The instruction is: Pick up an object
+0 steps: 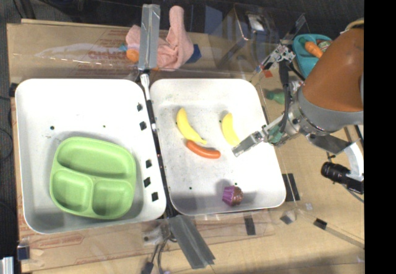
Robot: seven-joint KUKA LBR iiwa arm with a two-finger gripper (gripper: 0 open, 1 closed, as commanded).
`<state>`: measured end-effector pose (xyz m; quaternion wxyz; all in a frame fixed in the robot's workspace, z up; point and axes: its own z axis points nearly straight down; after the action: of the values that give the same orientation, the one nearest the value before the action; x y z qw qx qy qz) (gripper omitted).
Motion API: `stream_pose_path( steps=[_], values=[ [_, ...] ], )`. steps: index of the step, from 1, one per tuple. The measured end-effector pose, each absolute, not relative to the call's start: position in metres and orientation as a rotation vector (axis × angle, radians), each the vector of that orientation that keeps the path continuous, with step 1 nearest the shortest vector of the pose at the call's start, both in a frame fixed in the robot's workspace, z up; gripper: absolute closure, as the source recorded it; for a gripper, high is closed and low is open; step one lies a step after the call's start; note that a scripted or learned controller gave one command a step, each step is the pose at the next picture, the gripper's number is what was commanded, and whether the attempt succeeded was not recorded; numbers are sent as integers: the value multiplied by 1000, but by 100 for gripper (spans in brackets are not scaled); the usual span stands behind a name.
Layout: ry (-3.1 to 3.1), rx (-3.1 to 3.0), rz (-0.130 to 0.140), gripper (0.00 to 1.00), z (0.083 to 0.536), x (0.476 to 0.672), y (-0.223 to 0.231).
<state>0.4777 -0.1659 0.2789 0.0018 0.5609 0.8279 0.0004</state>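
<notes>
Objects are found in the right bin (162, 143): a large banana (187, 126) and a small banana (229, 128) near its middle, an orange sausage (203, 151) touching the large banana's lower end, and a purple item (232, 195) by the near edge. The gripper (246, 143) is seen just beside the small banana; its state cannot be told. A green divided tray (93, 177) lies in the left bin (37, 99).

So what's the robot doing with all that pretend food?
The robot arm reaches in over the right bin, trying to pick something up. Its gripper hovers just right of the smaller banana and holds nothing yet. A bigger banana, a sausage and a purple thing also lie in that bin. The left bin has a green tray.
</notes>
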Motion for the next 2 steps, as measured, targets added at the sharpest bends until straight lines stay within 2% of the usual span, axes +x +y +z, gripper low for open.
stream_pose_path(
  steps=[1, 2],
  values=[
    [2787, 1460, -1, 0, 98, 476, -125],
    [2639, 1709, -1, 0, 91, 557, -99]
  ],
)
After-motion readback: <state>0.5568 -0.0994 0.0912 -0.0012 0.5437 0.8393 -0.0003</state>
